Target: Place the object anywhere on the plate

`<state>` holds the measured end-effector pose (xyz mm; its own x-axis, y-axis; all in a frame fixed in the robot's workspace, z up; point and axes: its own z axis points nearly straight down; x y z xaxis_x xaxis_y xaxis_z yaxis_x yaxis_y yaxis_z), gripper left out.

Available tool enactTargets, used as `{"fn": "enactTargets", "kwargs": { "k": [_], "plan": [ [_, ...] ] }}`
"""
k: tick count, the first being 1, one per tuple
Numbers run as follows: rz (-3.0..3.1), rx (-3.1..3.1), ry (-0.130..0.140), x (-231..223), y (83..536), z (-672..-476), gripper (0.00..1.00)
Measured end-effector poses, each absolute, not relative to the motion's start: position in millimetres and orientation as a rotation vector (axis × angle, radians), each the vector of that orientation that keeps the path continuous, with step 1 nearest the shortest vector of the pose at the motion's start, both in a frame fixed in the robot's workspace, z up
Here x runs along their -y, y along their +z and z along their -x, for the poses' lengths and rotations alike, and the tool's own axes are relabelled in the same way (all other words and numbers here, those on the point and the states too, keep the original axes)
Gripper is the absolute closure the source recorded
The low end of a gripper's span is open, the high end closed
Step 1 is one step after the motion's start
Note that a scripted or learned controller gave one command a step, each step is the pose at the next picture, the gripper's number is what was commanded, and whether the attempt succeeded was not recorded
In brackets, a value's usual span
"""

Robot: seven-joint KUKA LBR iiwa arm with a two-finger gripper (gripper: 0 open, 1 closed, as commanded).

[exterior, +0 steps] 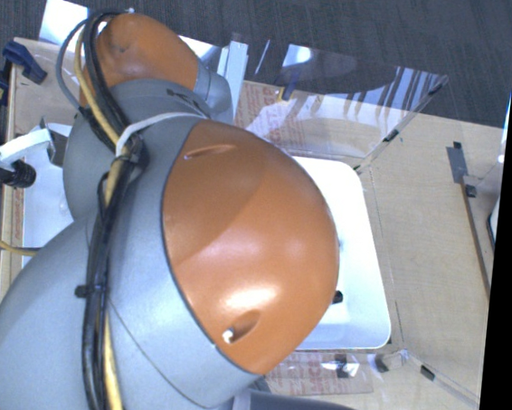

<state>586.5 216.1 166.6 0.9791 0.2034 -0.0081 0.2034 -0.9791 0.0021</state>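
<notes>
My own arm (186, 265) took up most of what the camera saw: the grey casing ran up the left and middle, with a big glossy orange dome (247, 244) over the centre and a smaller orange cap (141, 46) near the top left. Black and yellow cables (104, 184) ran along the casing between the two. Behind the dome, the white bin (364, 256) showed its right side and near corner on the tan bench (432, 264). A clear plastic screen (358, 101) stood at the bin's far edge. Where the object and plate lay, and how my gripper stood, I could not tell.
</notes>
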Motion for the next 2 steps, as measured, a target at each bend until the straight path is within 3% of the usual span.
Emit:
{"fn": "enactTargets", "kwargs": {
  "k": [1,2],
  "plan": [
    [-3.122,-0.322,-0.009,-216.3,167.6,-586.9,0.00],
    [-3.126,-0.326,-0.002,-140.7,330.5,-536.8,0.00]
  ]
}}
